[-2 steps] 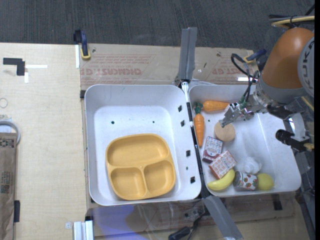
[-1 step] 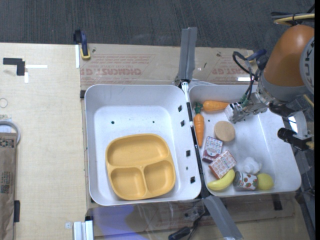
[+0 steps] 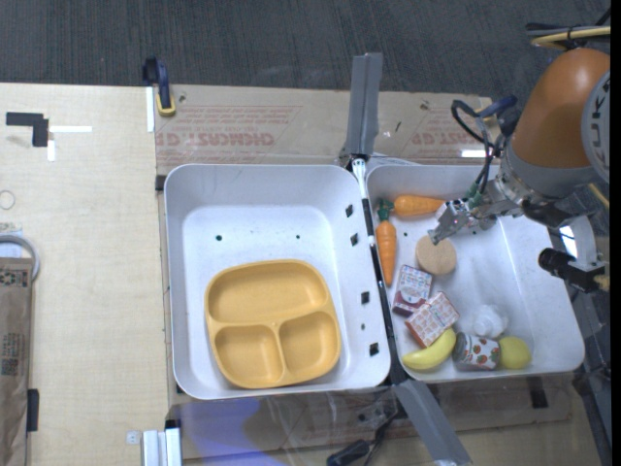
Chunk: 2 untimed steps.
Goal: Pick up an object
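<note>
My gripper hangs over the upper middle of the right bin, just above a round tan cookie-like disc. Two orange carrots lie near it: one flat along the bin's top wall, the other running down the left wall. Lower in the bin are two small printed boxes, a yellow banana, a small can, a lemon and a crumpled white object. Nothing visible is lifted off the bin floor.
The left bin holds a yellow three-compartment tray. A grey divider post stands between the bins at the back. The arm with its orange band comes in from the right, above the right bin's far corner.
</note>
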{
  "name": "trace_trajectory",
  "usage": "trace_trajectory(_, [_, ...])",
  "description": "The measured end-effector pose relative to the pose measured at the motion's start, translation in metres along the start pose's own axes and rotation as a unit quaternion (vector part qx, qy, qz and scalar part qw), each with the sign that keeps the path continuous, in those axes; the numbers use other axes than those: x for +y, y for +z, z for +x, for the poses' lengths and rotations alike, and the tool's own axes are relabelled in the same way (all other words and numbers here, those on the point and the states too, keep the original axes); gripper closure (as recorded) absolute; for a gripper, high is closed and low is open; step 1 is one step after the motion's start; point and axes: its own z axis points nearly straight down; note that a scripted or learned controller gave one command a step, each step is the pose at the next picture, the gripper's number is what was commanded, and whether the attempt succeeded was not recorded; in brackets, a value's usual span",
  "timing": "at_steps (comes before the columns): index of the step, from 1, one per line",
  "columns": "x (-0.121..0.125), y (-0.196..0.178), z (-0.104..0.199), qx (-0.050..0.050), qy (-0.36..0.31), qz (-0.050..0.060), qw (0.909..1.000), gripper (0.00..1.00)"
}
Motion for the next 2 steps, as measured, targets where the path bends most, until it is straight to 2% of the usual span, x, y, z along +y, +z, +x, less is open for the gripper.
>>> trace_trajectory(1, [0.0054,0.0764,-0.0042,0.000,0.054,0.000,0.9985,0.00])
trace_trajectory(2, [0.0053,0.0679,-0.0050,0.001,0.055,0.000,0.9985,1.00])
